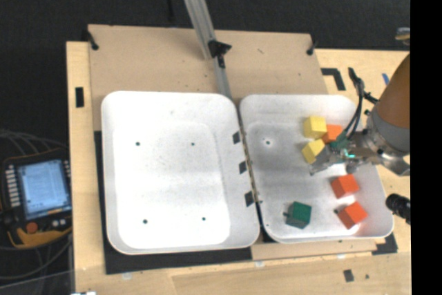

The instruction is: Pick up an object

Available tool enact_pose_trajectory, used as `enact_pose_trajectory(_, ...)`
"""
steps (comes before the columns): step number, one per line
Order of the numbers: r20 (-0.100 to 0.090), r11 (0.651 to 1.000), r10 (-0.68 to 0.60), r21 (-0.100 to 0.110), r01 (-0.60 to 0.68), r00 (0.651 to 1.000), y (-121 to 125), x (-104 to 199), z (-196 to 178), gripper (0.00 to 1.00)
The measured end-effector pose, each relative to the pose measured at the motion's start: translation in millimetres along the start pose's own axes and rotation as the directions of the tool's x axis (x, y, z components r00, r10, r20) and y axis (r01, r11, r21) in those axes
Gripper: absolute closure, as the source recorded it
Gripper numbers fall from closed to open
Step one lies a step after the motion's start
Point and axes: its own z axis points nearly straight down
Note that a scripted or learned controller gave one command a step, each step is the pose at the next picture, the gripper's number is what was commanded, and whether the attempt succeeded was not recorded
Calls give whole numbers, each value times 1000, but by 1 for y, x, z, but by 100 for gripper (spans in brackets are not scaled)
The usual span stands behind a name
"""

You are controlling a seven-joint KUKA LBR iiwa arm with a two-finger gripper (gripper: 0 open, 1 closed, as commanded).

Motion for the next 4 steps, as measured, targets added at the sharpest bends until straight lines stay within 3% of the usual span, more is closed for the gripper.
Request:
enact_pose_trajectory(2,-1,1000,0,8,0,1000,-9,0,123,0)
enact_pose_trajectory(3,1,1000,1,1,-1,1000,-8,-1,132,0)
enact_pose_trajectory(4,1,1000,6,-4,-6,1000,-6,-2,121,100)
